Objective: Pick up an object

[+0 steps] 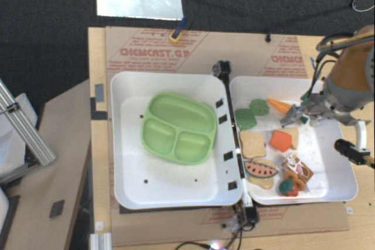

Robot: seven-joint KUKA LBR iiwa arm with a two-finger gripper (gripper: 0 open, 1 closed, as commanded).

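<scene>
**A:** Where do we stand? We see the arm (351,76) reaching over the right bin (337,181), with the gripper (291,118) low above the bin's upper part, just beside the orange carrot (279,106).

**B:** Agreed. We'd call this the approach step: nothing sits between the fingers, so no object is picked yet. The fingers look parted a little, though at this angle and size we can't be sure how far.

**A:** And the candidates? All the toy food lies in the right bin: two green broccoli pieces (252,113) near the divider, a bread slice (252,143), an orange-red block (280,140) on a pale slab, a watermelon slice (259,170), and a pretzel-like piece (297,170) by a small red-and-green item (287,187).

**B:** The left bin (126,126) carries a green divided plate (177,128), well apart from the gripper.

**A:** Next move, in our judgement?

**B:** Settle on the nearest piece, likely the carrot or the orange-red block, centre the fingers either side of it, descend, close, then lift. The crowding makes a clean straddle the hard part.
</scene>
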